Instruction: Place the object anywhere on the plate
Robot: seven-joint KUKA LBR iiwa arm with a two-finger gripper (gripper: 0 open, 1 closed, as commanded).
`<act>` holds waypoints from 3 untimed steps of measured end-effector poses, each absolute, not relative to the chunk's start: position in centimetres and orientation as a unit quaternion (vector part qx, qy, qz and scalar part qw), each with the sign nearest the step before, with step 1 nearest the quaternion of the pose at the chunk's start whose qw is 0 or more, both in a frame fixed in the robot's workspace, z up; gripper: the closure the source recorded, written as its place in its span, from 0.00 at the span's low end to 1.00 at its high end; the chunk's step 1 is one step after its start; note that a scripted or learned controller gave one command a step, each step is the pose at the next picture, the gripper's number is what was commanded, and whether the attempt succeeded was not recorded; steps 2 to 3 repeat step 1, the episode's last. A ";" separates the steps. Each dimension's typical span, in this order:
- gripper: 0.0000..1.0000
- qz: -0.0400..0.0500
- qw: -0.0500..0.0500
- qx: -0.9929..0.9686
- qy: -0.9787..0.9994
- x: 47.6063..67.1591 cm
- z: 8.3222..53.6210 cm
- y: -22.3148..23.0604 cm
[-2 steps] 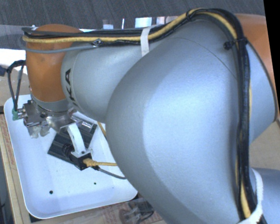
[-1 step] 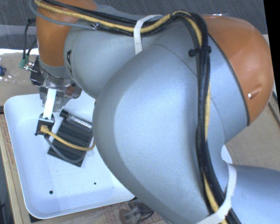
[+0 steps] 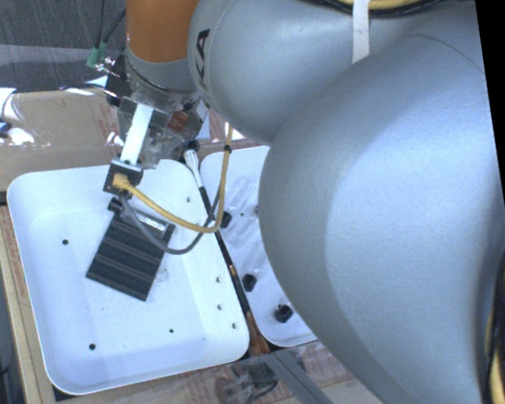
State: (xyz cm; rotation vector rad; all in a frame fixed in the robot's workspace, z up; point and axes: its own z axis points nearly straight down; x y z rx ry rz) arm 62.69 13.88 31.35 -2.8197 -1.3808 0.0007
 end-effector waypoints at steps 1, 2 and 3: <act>1.00 0.003 0.000 -0.975 -0.222 64.7 21.9 12.6; 1.00 0.003 0.000 -0.975 -0.222 64.7 21.9 12.6; 1.00 0.003 0.000 -0.975 -0.222 64.7 21.9 12.6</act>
